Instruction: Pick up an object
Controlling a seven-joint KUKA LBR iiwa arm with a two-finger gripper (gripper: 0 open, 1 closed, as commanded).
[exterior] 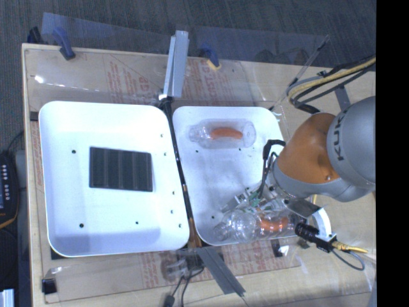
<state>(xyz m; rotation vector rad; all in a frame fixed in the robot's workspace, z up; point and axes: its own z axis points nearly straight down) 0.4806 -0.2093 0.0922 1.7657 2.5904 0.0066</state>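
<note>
Camera view, from above at a slant. Two shallow white bins side by side on the tabletop (96, 75): left bin (64, 171) across the left half of the frame, with a dark ribbed rectangular pad (121, 169) lying flat near its middle; right bin (211, 178) at centre, just beside the first, rims almost touching.

In the right bin, toward its upper edge: a clear plastic bottle (222, 133) lying on its side, something orange visible inside. Well apart from it, at the bin's lower right corner: a second clear, crumpled-looking plastic object (246, 224) with an orange part, resting against the bin's lower rim.

From the right of the frame, the grey arm (354, 152) with its orange band, bent down over that lower right corner. Pincer (252, 203) low among the clutter, right at the crumpled plastic. State of the pincer: cannot tell, with glare and transparent material blurring the tip; nothing plainly gripped.

Likely trouble from here: a slip off smooth, yielding plastic that collapses under a squeeze; a grasp spoiled by the corner, with the bin wall blocking one side; the object merely pushed up against the rim instead of lifted; cables near the wrist snagging at the lower right.
</note>
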